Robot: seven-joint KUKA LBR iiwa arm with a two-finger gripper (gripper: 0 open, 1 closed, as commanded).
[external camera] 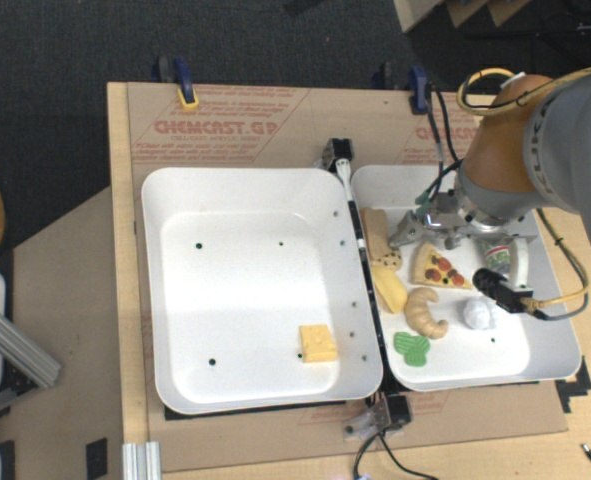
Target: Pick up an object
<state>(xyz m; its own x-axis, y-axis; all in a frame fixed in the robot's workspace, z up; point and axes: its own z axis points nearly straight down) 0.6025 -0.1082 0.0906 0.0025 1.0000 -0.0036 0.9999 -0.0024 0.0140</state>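
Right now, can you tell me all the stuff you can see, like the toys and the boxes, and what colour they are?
bins: two, white, side by side; left bin, right bin
cheese square: one, yellow, left bin, near its front right corner
pizza slice: one, orange with red spots, right bin
croissant: one, tan, right bin
yellow piece: one, right bin, by the left wall
green toy: one, right bin front
white ball: one, right bin
clamps: two, blue and yellow, board's back edge
arm: one, grey and orange, over right bin

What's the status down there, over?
Gripper low in right bin, above pizza slice. Nothing visibly held. Croissant, yellow piece crowd close.
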